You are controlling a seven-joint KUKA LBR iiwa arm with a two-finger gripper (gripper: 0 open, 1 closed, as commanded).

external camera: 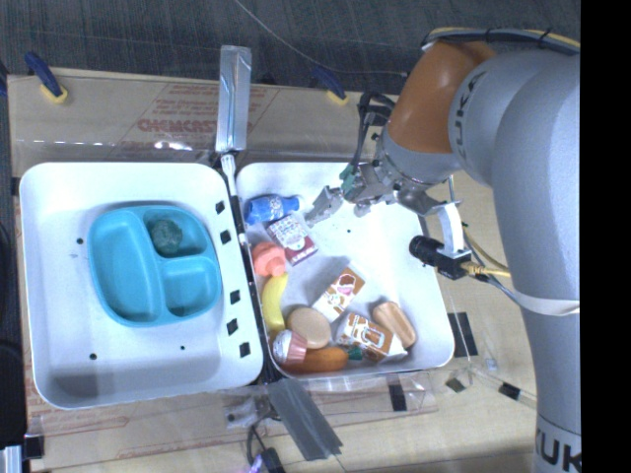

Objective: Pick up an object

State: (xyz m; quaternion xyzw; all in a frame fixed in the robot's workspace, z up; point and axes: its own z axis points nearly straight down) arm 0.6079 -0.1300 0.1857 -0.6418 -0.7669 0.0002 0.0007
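Closest to us, the grey arm with its orange band fills the right side and bends down over the right bin. At its end we see the gripper hanging above the upper middle of that bin, over bare white floor, with nothing between its fingers; we cannot tell whether they are spread or closed.

Just left of the gripper lies a blue bottle, and just below it a small red and white packet. Neither seems to touch the gripper.

Further down along the bin's left wall we find a pink toy piece and a yellow banana. At the bin's lower end sits a crowded heap: a small carton, a round bread bun, a second printed carton, a hot dog and an orange carrot, all touching or overlapping.

Across the divider, the left bin holds a blue divided tray, and in its upper right compartment rests a dark greenish lump.
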